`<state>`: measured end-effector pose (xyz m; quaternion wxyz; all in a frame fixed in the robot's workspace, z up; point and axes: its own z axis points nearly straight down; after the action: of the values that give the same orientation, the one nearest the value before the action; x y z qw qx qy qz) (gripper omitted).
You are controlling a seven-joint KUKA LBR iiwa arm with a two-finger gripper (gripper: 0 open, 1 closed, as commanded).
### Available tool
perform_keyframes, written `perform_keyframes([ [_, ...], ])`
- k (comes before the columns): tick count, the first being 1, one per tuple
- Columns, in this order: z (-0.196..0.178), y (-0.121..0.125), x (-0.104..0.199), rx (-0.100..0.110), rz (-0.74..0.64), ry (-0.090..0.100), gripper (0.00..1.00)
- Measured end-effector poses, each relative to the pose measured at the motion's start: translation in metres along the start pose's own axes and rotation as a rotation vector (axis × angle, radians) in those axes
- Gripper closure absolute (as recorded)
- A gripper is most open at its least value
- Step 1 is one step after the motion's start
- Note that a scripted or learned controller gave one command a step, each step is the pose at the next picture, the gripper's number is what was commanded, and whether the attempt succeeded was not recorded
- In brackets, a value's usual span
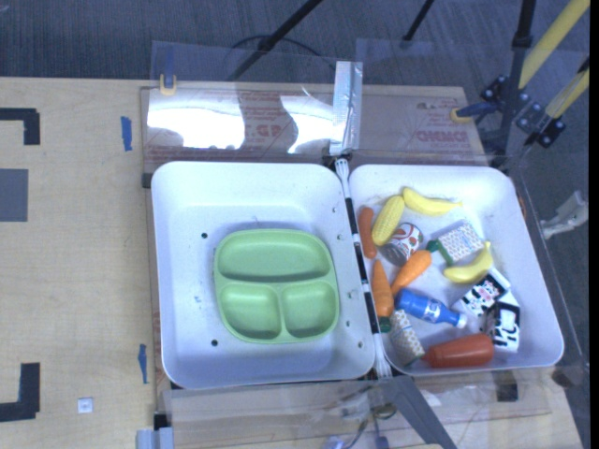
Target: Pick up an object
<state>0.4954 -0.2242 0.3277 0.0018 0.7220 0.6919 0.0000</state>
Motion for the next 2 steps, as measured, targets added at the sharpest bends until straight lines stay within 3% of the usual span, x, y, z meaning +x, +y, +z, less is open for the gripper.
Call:
perform_keyframes([
  [1, 0.107, 0.007, 0.052, 0.003, -0.1, 0.003, 0.0],
  [2, 0.241, 0.026, 0.06, -0.003, -0.083, 0.001, 0.0],
])
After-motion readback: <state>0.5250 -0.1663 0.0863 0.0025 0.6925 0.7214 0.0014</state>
